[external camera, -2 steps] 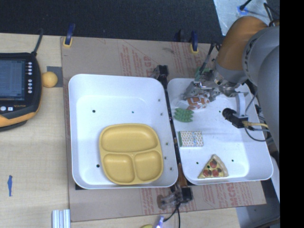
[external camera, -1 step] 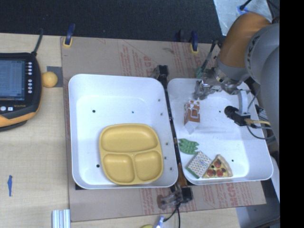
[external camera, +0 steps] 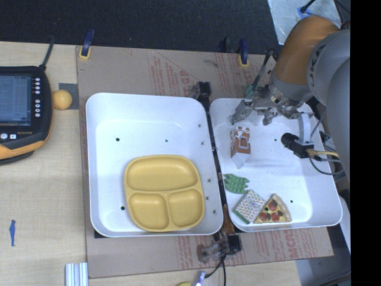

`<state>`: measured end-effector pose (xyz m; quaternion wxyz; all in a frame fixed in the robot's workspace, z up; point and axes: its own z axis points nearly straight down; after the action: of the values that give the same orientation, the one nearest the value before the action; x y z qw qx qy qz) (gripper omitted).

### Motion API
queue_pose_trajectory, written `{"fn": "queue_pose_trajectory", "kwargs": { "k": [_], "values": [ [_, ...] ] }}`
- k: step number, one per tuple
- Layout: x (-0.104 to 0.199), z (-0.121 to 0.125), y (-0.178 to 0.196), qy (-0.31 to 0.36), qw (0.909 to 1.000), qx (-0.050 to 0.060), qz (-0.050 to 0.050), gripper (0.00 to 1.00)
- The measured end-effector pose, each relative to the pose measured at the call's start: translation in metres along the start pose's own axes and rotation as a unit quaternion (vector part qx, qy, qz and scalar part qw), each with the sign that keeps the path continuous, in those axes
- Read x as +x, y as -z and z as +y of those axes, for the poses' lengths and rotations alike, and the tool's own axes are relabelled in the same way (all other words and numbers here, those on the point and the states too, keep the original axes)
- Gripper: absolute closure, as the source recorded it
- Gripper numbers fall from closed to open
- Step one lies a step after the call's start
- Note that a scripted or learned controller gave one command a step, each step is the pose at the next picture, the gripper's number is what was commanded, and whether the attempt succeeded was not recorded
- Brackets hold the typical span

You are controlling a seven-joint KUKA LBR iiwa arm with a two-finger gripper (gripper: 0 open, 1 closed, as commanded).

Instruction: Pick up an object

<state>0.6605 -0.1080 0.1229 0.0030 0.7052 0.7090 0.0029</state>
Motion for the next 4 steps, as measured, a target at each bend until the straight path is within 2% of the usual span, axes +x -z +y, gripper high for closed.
{"fn": "queue_pose_trajectory", "kwargs": {
  "k": [1, 3, 4],
  "values": [
    [0.013, -0.010, -0.031, 0.000, 1.0000, 0.006, 0.000, 0.00],
    [0.016, -0.004, -0.031, 0.000, 1.0000, 0.005, 0.000, 0.00],
    [0.015, -0.004, -0.020, 0.000, 1.0000, 0.005, 0.000, 1.00]
  ]
}}
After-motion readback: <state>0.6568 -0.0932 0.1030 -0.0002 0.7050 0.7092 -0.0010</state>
